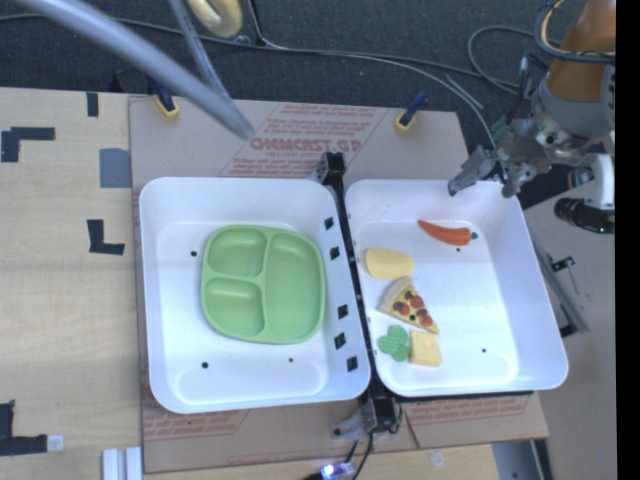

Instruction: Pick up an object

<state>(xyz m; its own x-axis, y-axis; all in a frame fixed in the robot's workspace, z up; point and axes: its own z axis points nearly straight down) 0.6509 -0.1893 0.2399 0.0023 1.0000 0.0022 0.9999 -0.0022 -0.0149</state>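
The right bin (520, 298) holds several toy foods: a red chili pepper (445, 231) at the back, a yellow piece (388, 263), a pizza slice (408, 305), a small green leafy piece (395, 344) and a yellow cheese wedge (427, 350). My gripper (488, 180) hangs over the bin's far right corner, above and to the right of the chili pepper. Its two dark fingers are spread, so it is open with nothing between them.
The left bin (160, 298) bears a green divided plate (264, 283). A black divider with clips (345, 288) runs between the bins. Cables (440, 73) trail behind the bench, and a grey pole (130, 43) crosses the upper left.
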